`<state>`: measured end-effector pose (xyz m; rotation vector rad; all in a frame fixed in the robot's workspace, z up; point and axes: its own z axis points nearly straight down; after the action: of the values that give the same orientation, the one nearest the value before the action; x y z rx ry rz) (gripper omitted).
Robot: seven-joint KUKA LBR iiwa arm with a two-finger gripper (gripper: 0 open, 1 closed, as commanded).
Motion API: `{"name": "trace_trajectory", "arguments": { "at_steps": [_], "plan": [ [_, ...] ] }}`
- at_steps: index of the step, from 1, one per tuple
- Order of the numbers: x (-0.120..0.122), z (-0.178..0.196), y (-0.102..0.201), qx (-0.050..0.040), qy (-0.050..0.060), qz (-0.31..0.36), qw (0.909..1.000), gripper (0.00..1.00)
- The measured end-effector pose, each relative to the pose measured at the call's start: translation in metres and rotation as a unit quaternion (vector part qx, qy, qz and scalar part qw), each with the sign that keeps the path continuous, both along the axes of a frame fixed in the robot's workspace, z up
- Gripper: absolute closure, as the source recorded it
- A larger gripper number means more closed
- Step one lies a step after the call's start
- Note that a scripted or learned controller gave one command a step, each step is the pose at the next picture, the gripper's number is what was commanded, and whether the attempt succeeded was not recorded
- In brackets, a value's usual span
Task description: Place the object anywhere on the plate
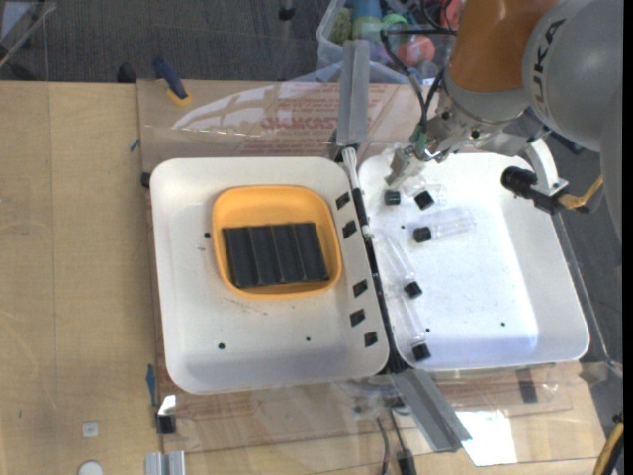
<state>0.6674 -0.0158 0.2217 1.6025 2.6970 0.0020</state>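
A dark ribbed block [275,255] is seen lying flat on the orange plate [277,196] in the left bin [188,295], a little left of the frame's centre. Its long axis runs roughly left to right across the frame, with the ribs crossing it from top to bottom. It is contained wholly within the plate's rim.

The gripper [404,164] is placed over the upper left corner of the right bin [514,305], just past the divider between the bins. From there the block lies down and to the left, well apart, with the divider between them. Whether the gripper is open or closed cannot be told (its tip is pale and blurred against the white bin), and nothing is seen held in it.

The arm [584,57] is brought in from the upper right of the frame. Its orange band [499,18] is seen near the top edge, and the wrist is slanted down and to the left toward the bin corner.

Judged from how things lie, the placing appears already done, provided the block is the object meant.
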Motion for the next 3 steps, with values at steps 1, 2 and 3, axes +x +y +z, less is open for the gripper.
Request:
{"name": "trace_trajectory", "arguments": {
  "at_steps": [1, 2, 3],
  "plan": [
    [0.0001, 0.0238, 0.0051, -0.0002, 0.000, 0.026, 0.9997, 1.00],
    [0.0003, 0.0308, 0.0060, -0.0005, -0.001, 0.154, 0.9881, 1.00],
    [0.0003, 0.0309, 0.0060, -0.0004, -0.001, 0.154, 0.9881, 0.00]
  ]
}}
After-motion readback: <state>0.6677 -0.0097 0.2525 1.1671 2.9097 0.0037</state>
